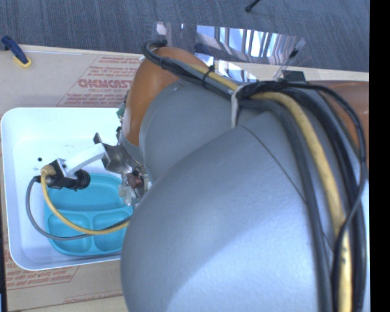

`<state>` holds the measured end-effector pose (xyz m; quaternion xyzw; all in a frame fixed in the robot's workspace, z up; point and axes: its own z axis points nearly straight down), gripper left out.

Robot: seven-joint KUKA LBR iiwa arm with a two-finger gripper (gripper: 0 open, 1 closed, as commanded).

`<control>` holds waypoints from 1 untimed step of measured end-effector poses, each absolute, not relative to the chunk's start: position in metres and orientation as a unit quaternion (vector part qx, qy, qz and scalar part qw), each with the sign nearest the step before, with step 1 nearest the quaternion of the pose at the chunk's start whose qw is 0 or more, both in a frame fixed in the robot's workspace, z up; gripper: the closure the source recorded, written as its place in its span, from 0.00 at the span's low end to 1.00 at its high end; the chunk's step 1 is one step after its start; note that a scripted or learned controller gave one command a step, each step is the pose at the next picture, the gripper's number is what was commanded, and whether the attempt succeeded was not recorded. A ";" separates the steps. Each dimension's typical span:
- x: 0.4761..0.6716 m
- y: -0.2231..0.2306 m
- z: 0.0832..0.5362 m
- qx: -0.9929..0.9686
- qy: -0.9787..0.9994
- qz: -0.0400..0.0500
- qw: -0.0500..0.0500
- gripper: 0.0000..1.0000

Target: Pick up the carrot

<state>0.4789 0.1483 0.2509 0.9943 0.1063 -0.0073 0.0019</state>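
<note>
Blue divided tray (84, 229) inside the left white bin (16, 174) on printed cardboard (104, 83).

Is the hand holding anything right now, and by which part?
Cannot tell: the arm covers the hand over the blue tray.

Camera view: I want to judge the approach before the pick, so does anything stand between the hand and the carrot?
Cannot tell. The arm covers most of both bins and hides where the carrot lies. Near the hand, a yellow cable loops over a blue divided tray in the left bin.
</note>
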 end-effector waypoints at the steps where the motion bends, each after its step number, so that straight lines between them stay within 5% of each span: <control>1: 0.481 0.147 0.264 0.994 0.108 -0.005 0.002 1.00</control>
